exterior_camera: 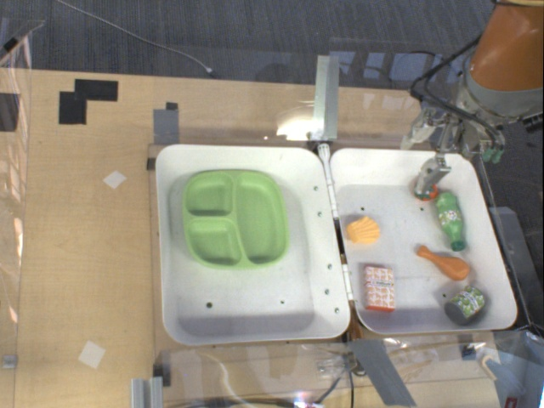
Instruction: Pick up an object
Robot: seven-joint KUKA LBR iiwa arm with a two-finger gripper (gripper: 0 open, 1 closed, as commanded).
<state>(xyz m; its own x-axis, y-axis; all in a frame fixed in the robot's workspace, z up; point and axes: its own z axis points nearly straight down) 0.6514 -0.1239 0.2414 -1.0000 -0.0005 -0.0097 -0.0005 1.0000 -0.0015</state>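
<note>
In the right bin [399, 185], my gripper [427, 183] hangs low near the back right, just above and left of the red cap of a green bottle [450, 219]. The bottle lies along the bin's right side. A yellow shell-shaped piece [364, 230] rests near the bin's left wall. An orange drumstick-shaped toy [444, 263] lies below the bottle. A red and white box [379, 287] sits at the front left, and a small green and grey can [465, 303] occupies the front right corner. I see nothing held.
The left bin [255, 313] holds a green divided plate [234, 218]. A metal divider post [326, 100] stands behind the seam between the bins. The arm's orange band [508, 32] comes in from the upper right.
</note>
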